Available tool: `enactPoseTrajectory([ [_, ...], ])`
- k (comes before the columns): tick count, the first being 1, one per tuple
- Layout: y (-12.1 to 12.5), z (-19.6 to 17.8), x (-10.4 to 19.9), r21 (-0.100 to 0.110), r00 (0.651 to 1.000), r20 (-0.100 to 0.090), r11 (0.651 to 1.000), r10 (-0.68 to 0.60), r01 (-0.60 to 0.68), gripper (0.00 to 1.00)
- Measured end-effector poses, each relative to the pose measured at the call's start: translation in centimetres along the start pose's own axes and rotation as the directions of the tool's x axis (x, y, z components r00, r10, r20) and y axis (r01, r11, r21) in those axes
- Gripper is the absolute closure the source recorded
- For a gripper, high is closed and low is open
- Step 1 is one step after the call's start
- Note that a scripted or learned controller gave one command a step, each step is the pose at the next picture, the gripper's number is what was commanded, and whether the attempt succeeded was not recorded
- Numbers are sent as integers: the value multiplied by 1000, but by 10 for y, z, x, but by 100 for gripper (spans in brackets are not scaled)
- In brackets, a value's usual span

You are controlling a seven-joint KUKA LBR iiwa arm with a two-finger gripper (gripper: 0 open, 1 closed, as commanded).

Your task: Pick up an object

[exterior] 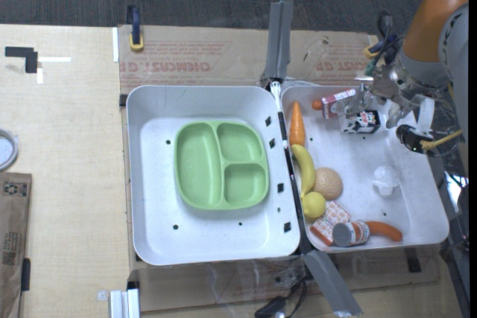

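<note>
The right bin (pixel 417 182) holds the loose objects. A small black-and-white carton (pixel 361 122) lies at its far side, next to a pink-and-white bottle with a red cap (pixel 335 100). My gripper (pixel 377 105) hangs low over the bin's far right part, just above and right of the carton and close to it or touching it. The wrist hides how it meets the carton. Along the bin's left wall lie an orange carrot (pixel 297 123), a yellow banana (pixel 303 166) and a lemon (pixel 313 204). A tan round fruit (pixel 327 182) sits beside the banana.
A green divided plate (pixel 221 164) lies in the left bin (pixel 149 182). Near the right bin's front edge sit a packet with a grey-lidded can (pixel 341 230) and a red sausage-shaped piece (pixel 384 231). A clear plastic cup (pixel 385 179) lies mid-right. The grey divider post (pixel 280 41) stands between the bins.
</note>
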State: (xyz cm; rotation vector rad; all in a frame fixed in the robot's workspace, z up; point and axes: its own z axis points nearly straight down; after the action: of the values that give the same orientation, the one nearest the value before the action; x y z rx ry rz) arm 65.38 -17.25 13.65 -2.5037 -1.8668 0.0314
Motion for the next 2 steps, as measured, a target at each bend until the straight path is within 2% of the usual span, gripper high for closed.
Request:
enactPoseTrajectory([
  [1,-9,5,23,7,996,6,996,94,-94,0],
  [2,5,43,-6,0,993,-10,993,114,-114,0],
])
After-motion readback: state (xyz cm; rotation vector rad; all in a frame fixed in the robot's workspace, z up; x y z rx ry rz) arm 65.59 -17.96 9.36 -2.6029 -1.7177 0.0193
